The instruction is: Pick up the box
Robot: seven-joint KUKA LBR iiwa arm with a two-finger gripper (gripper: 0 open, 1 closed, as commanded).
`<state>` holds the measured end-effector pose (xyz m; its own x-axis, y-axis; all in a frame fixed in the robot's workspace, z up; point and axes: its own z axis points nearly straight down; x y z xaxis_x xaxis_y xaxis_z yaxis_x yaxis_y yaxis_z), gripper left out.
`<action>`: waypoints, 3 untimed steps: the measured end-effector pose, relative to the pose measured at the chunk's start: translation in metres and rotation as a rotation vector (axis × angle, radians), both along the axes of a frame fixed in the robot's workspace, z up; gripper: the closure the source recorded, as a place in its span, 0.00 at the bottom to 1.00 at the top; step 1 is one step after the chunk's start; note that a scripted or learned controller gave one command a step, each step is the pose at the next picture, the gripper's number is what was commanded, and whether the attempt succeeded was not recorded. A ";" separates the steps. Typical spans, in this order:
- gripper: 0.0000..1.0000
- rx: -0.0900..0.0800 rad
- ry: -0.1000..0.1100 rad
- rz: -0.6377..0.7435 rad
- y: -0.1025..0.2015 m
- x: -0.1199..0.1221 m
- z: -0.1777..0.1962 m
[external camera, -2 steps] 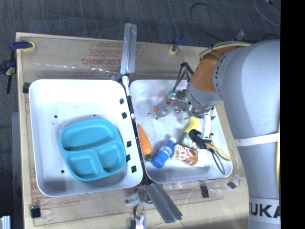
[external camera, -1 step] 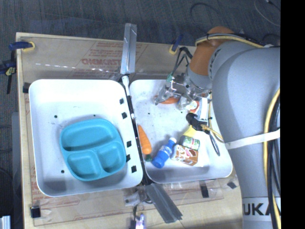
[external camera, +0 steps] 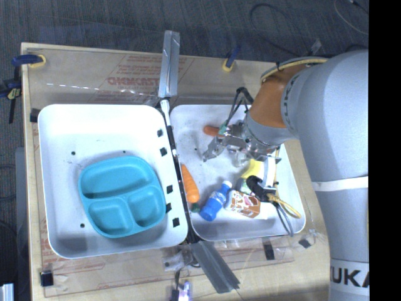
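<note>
Grey arm point(external camera: 313, 105) overhangs the right bin point(external camera: 188, 124) (box point(external camera: 243, 204) partly hidden).

Even overhead light – soft focus, faint shadows.

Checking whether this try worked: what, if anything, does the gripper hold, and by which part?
Nothing. The gripper hangs open over the right bin; the box lies apart, nearer the bin's front.
</note>
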<state>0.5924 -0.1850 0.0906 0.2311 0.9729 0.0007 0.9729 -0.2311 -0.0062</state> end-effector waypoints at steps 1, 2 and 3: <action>0.00 0.000 -0.001 -0.021 0.038 0.060 0.000; 0.00 0.000 0.000 -0.030 0.029 -0.009 0.000; 0.00 -0.001 0.000 -0.207 -0.002 0.065 0.000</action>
